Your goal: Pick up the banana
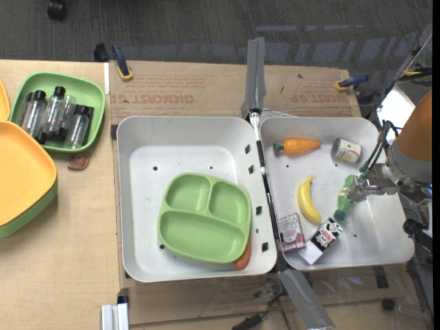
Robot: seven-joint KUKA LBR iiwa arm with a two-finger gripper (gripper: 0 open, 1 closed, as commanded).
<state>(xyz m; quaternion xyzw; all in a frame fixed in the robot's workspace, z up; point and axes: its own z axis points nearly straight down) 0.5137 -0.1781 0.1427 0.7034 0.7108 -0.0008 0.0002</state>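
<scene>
Camera view: banana (309, 199) and carrot (298, 146) lie in right bin (385, 249).

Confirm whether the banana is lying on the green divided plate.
No, the banana lies on the right bin's floor; the green plate sits in the left bin.

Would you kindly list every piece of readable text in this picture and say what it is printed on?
"CHEMCRAFT", red and upside down, on the cardboard sheet behind the bins; it likely repeats on the right, too faint to be sure.
Can: label too blurred to read.
Pink packet: print too small to read.
Black-and-white carton: nothing legible.
Bottles in the green tray: nothing legible.
</scene>
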